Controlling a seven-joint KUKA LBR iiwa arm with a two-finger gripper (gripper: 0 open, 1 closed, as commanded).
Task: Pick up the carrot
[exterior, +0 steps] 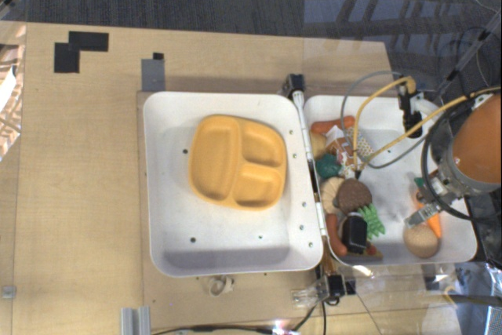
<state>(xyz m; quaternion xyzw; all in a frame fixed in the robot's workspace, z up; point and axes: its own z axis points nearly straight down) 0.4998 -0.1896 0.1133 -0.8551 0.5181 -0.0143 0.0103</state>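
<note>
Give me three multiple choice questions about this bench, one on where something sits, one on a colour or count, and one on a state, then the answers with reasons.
1. Where is the yellow divided tray?
A. in the left bin
B. in the right bin
C. on the bare bench

2. How many compartments does that tray have?
A. two
B. three
C. five

3. How does the carrot lie?
A. in the tray
B. on the right bin's floor, beside a beige round item
C. outside both bins

Answers:
1. A, it rests in the middle of the left bin.
2. B, one long section and two smaller ones show.
3. B, its orange tip lies in the right bin, next to the beige round item, below the arm's wrist.
</note>
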